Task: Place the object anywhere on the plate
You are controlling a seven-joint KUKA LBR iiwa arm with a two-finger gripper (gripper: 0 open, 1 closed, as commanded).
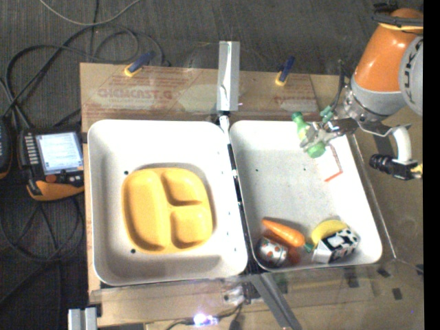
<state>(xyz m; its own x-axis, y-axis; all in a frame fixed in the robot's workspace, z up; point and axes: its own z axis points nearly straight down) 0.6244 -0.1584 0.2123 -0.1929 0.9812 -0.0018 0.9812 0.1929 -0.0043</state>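
Note:
A yellow plate (pixel 167 207) with three compartments lies in the left bin (pixel 103 184). In the front corner of the right bin (pixel 289 177) sit an orange carrot (pixel 283 232), a yellow banana (pixel 328 227), a black-and-white patterned block (pixel 337 245) and a shiny metal-and-red object (pixel 271 251). My gripper (pixel 309 135) hovers over the back right part of the right bin, far from those objects. Its green-tipped fingers (pixel 315 148) stand apart with nothing between them.
A thin orange-edged white tag (pixel 332 170) lies on the right bin's floor just below the gripper. A divider ridge (pixel 234 184) separates the bins. A small screen device (pixel 58 151) and cables rest left of the bench.

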